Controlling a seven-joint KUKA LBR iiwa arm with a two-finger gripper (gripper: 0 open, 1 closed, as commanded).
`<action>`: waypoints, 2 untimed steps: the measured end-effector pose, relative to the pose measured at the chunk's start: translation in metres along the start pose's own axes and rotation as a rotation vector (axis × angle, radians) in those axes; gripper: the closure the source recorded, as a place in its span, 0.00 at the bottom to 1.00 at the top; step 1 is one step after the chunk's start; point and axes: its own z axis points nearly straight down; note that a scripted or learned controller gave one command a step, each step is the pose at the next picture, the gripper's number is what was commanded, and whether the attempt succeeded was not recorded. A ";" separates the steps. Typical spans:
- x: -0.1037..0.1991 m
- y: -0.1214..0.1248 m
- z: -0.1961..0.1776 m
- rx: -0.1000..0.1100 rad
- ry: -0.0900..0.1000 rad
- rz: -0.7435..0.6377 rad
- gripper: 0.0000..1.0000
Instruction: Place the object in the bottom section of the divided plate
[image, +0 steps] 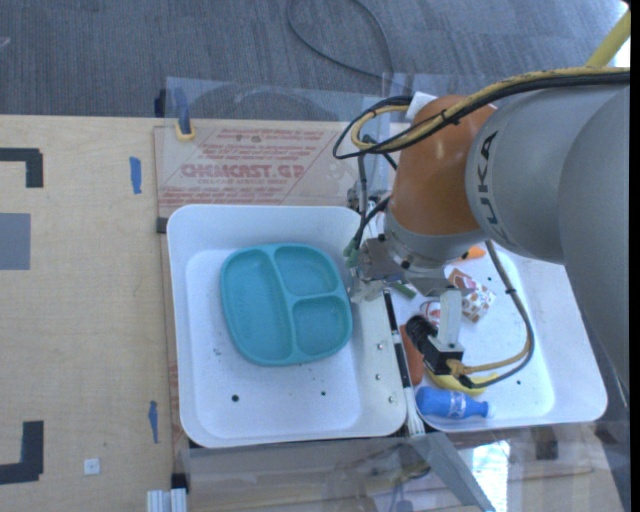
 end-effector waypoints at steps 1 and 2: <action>-0.001 0.000 0.000 0.000 0.000 0.001 0.00; 0.030 0.077 0.025 -0.001 -0.001 0.124 0.00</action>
